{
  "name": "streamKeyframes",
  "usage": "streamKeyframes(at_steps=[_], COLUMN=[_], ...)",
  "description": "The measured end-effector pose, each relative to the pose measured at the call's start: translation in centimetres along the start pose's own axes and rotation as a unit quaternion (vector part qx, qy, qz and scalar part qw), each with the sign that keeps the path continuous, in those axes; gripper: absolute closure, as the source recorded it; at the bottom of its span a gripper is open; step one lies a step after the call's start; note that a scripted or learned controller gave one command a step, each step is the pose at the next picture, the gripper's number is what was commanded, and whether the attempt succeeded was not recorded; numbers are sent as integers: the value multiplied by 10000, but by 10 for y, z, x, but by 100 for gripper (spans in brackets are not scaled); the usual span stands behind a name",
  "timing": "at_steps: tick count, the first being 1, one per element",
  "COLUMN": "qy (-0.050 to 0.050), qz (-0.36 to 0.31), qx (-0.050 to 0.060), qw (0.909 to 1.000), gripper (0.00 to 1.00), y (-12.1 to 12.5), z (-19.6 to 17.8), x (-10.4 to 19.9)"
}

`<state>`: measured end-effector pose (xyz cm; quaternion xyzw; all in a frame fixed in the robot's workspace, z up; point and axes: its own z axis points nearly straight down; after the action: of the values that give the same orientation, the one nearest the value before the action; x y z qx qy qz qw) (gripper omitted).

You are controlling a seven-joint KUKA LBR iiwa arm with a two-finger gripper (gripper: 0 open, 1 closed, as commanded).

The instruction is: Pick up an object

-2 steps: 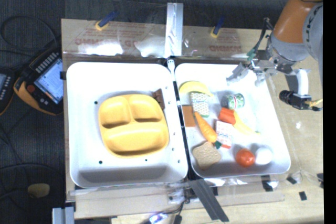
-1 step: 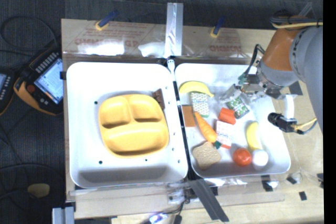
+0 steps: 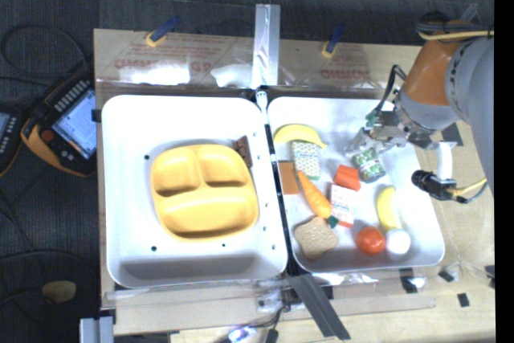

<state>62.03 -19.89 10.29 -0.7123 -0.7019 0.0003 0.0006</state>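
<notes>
You're at the approach/grasp step: the hand (image 3: 371,142) sits low in the right bin (image 3: 430,249), right over a small green-and-white patterned can (image 3: 369,165). You can't tell how far the hand is open, or whether it has the can; the wrist hardware blocks that, so don't log a grasp yet. My read: next you need a clean close on the can, then a straight lift, with clearance from the neighbours.

Just beside the hand, toward the bin's centre, sits a small red block (image 3: 347,176), with a red-and-white carton (image 3: 343,205) past it. Below the hand lies a banana (image 3: 388,206), then a tomato (image 3: 369,239) touching a white egg (image 3: 398,241). Farther from the hand: a carrot (image 3: 315,197), a bread slice (image 3: 315,237), a green-patterned box (image 3: 305,158) and a second banana (image 3: 295,134) near the divider.

Well apart, the left bin (image 3: 128,124) holds a yellow divided tray (image 3: 204,190). Both bins rest on a pale wooden tabletop (image 3: 120,52) with plastic sheeting clipped along the back. Beyond that is dark carpet, with a teach pendant (image 3: 68,128) on the floor at the far side.
</notes>
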Motion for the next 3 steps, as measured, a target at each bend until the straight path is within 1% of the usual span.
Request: streamKeyframes(at_steps=[1, 2, 3], qy=[1, -34, -15], qz=[266, -533, -549], qx=[3, -101, -74], qw=[9996, 9985, 9985], gripper=[100, 100, 0], y=[7, -47, -48], z=[0, 9, 12], x=[9, -7, -5])
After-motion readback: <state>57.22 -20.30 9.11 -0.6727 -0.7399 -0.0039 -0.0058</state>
